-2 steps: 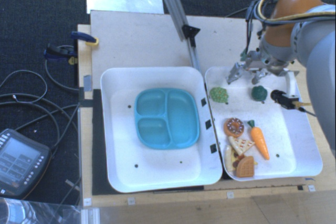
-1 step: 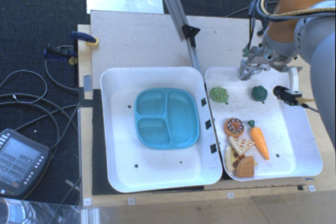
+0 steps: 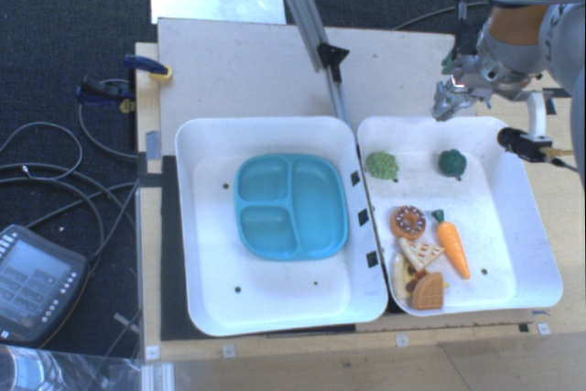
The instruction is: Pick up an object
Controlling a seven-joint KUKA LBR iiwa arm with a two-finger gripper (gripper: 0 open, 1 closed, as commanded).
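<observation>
One dark green toy (image 3: pixel 451 162) lies just below the pincer (image 3: pixel 446 105).

No legible text, label, brand, number or sign is being shown. A handheld pendant (image 3: pixel 37 284) is lying at about 8 o'clock of the frame, but its screen and keys are being rendered too small and blurred for anything to be read.
</observation>
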